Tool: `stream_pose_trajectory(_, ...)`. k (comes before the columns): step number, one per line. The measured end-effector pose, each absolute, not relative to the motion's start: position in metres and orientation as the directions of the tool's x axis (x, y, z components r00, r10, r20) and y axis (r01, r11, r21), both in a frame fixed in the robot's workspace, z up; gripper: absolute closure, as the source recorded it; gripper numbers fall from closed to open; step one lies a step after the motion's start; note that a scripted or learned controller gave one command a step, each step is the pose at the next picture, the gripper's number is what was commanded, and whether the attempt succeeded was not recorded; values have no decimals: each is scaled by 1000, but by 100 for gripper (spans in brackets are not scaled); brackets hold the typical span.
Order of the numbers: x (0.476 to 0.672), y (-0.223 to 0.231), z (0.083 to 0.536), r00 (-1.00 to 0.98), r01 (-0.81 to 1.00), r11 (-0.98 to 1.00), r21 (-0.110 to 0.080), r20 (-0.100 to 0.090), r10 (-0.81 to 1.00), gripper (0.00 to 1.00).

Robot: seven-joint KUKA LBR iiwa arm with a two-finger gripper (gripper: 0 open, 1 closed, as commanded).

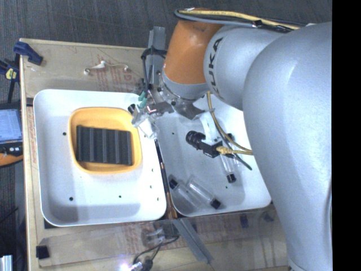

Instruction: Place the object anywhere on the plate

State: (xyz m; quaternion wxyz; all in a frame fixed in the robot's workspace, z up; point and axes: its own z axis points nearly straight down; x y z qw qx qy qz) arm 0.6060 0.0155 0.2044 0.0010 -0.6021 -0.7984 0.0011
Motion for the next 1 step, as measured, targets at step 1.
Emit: stream_pose_trajectory(1, 606, 15, 205, -274, 962, 274, -3, 0, 962, 0)
